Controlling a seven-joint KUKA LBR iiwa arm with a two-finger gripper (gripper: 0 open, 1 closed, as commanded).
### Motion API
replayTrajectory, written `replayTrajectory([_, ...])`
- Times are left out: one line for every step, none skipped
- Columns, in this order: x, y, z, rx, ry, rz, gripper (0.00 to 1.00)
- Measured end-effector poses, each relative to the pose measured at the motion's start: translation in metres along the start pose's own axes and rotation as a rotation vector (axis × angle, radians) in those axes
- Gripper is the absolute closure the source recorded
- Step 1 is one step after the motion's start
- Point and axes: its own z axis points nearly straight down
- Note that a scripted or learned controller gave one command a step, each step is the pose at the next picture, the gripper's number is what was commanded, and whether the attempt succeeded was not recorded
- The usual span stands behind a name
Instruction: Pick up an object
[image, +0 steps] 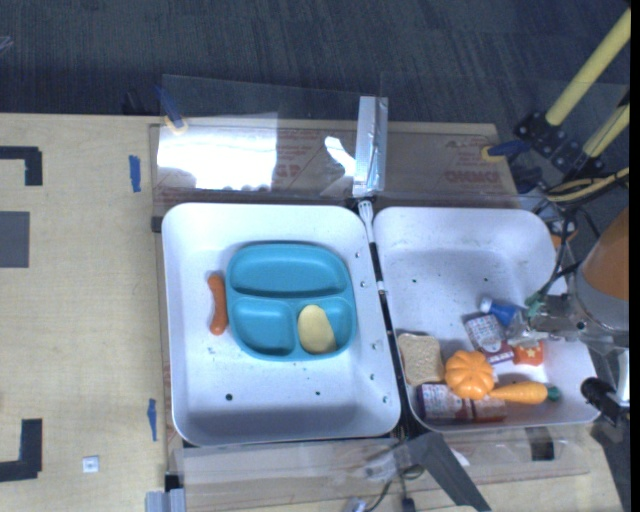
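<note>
Several objects are heaped at 5 o'clock in the right bin (440, 235): a pumpkin (469, 372), a carrot (520, 393) lying with its long axis 3-to-9, and a packet (487, 331). The gripper (545, 318) is seen just toward 2 o'clock of them; its state cannot be told, being blurred and cut off.

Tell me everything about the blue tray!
The blue tray looks like smooth plastic with rounded corners and lies flat in the middle of the left bin. It has one long compartment across the top and two smaller ones below. A yellow, potato-like lump sits in the lower right compartment. An orange sausage-shaped toy lies just beside its left edge, on the bin floor.
</note>
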Motion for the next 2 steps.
replayTrajectory([0.033,0.01,-0.079,0.04,-0.001,0.241,1.0])
replayTrajectory([0.03,0.072,-0.035,0.042,-0.008,0.48,1.0])
